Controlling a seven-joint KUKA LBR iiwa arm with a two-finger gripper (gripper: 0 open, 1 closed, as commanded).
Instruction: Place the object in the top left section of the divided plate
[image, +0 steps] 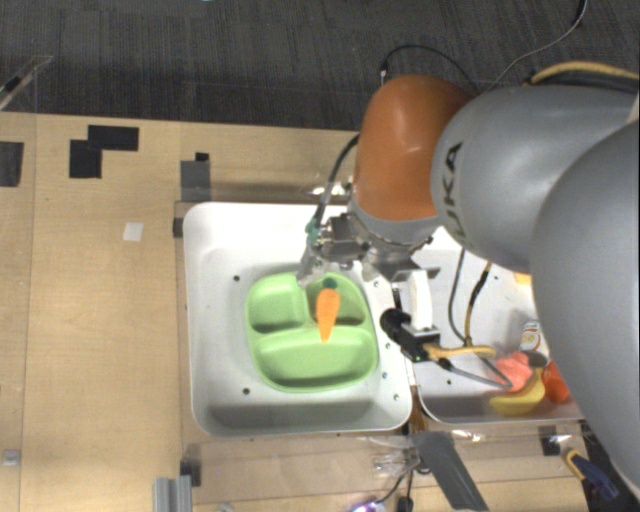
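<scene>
The toy carrot (327, 312) hung point-down over the green divided plate (300, 360), roughly above the ridge between the two upper sections and leaning toward the right one, so the top left section looked unfilled. Just above its leafy end sat the gripper (326, 268); whether it was closed on the carrot or had let go, I could not tell. The plate lay in the left white bin (215, 330), with the grey arm (540, 170) looming over from the right.

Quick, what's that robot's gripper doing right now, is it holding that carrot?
Gripper: cannot be told whether open or closed. It sits right above the toy carrot, which lies on the green divided plate.
</scene>
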